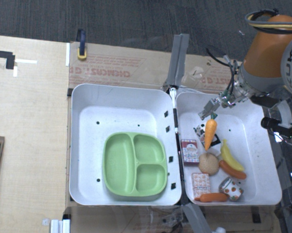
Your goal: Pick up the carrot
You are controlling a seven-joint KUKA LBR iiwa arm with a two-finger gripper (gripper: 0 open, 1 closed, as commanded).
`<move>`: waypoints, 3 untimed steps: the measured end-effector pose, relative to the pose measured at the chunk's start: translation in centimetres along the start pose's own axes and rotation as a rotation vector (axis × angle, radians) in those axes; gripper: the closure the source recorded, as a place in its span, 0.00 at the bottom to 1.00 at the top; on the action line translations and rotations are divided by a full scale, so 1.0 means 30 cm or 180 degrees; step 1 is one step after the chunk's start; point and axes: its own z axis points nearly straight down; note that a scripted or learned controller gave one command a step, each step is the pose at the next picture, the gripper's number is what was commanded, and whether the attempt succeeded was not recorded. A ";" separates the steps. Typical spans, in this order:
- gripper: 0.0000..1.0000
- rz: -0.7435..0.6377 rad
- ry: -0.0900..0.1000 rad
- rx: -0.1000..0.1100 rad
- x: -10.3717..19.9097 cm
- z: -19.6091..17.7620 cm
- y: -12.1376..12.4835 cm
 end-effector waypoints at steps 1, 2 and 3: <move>0.00 -0.1352 -0.0003 -0.0005 -0.009 -0.221 -0.097; 0.00 -0.2134 -0.0001 -0.0008 -0.059 0.331 -0.043; 0.00 -0.1131 0.0002 0.0000 -0.108 0.062 -0.298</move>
